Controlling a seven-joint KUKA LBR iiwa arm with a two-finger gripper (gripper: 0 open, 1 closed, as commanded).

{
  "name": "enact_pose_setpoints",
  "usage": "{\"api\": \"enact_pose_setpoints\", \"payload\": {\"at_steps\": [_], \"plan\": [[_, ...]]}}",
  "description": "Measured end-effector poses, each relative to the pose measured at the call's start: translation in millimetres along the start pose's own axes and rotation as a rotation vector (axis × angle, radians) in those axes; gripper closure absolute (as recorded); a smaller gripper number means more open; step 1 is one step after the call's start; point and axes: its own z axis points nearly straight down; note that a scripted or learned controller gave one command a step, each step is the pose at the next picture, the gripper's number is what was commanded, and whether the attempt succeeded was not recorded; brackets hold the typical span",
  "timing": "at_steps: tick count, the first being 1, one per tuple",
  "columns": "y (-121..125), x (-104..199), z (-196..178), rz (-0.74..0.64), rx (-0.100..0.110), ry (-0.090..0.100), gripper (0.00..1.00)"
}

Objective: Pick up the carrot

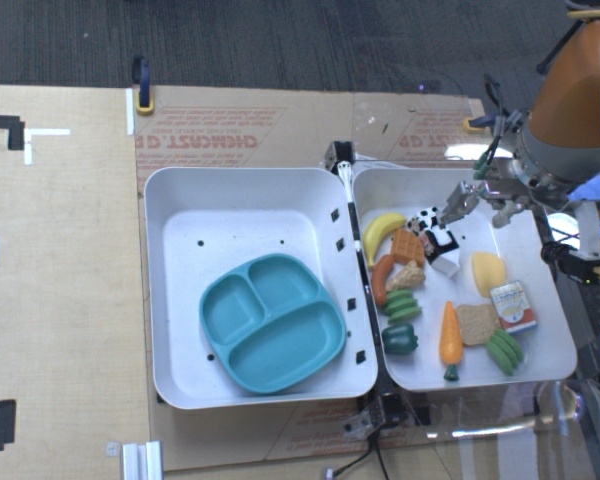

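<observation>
The carrot (450,334) lies in the right bin (550,368), near its front wall, tip pointing back, touching a bread slice (477,323) on its right. A green pepper (399,340) sits to its left. The end effector (485,200) hovers open well behind the carrot.

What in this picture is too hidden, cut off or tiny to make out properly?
- Arm: cut off by the camera view's right and top edges, so its base is unseen.
- Gripper: small and dark; open or shut cannot be told.
- Carton: label too small to read.
- Sausage: partly covered by the bread beside it.
- Carrot: in full sight; its green end is too small to detail.
</observation>
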Motion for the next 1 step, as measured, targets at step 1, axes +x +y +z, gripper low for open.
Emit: {"api": "enact_pose_setpoints", "payload": {"at_steps": [1], "plan": [[-62.3, -1.0, 113.8, -0.023, 0.001, 0.002, 0.0]]}}
